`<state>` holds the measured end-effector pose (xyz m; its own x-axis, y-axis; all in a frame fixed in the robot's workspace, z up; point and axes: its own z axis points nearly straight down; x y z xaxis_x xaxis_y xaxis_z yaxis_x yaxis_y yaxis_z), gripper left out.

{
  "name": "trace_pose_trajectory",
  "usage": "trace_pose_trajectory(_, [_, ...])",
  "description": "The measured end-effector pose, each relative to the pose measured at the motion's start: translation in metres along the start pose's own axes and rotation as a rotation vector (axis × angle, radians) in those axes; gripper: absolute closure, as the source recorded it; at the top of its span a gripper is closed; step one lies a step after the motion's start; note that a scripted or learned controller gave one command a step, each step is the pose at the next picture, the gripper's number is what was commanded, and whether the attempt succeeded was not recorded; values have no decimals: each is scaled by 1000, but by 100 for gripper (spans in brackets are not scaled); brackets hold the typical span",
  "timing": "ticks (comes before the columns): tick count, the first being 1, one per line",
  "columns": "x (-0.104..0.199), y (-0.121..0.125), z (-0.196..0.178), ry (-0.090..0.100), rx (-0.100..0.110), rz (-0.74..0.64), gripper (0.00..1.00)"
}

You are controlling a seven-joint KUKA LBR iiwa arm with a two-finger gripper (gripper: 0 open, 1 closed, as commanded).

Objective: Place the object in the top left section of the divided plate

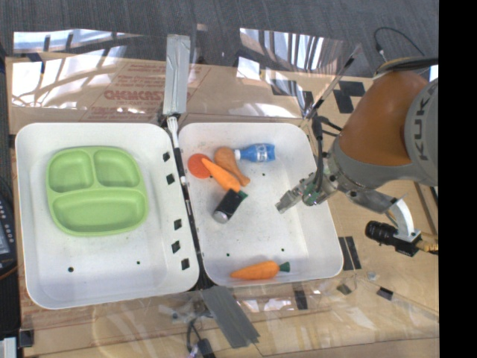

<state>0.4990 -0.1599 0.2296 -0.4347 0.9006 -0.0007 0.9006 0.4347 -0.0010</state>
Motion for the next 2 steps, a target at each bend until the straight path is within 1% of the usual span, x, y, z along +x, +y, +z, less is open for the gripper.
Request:
trace_pose_trajectory(1, [0, 0, 0, 1, 0, -1, 0])
trace_pose_trajectory(2, [-53, -4, 67, 4, 4, 256, 0])
